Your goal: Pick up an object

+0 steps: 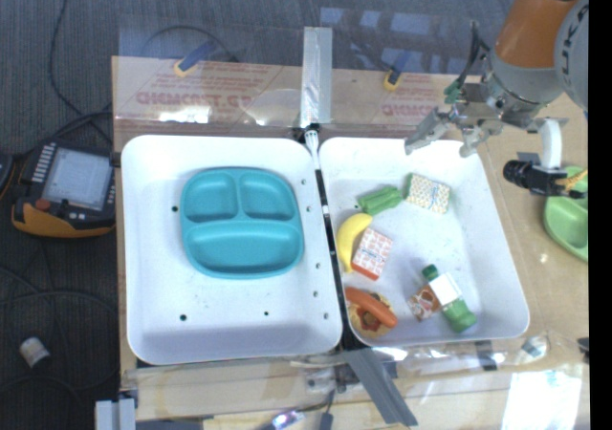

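Left bin: holds a teal divided plate at its centre
Right bin: objects lie loose; yellow banana at 9 o'clock, green bottle at 5 o'clock, patterned packet at 12 o'clock
Gripper: above the right bin's 12 o'clock rim, fingers spread, nothing between them
Progress: nothing lifted yet; choosing, descending, grasping remain
Writing: faint red print on the board behind, unreadable
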Controlling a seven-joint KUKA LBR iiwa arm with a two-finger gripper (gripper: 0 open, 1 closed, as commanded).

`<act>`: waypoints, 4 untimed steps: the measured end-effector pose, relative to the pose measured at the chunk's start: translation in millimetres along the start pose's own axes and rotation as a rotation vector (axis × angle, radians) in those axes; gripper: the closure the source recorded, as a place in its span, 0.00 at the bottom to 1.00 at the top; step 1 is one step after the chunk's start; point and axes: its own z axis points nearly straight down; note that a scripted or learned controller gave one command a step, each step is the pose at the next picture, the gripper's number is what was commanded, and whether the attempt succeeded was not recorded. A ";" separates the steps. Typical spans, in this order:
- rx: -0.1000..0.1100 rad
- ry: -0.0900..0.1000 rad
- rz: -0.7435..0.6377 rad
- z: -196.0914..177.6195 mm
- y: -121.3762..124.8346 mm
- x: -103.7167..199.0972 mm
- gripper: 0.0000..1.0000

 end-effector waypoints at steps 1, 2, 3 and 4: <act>0.001 -0.005 0.020 68.2 -15.1 -10.8 0.00; -0.002 0.000 -0.028 152.9 10.0 -56.6 0.00; 0.000 -0.001 -0.030 144.3 10.0 -55.6 1.00; -0.002 -0.001 -0.010 33.3 -9.5 -6.7 1.00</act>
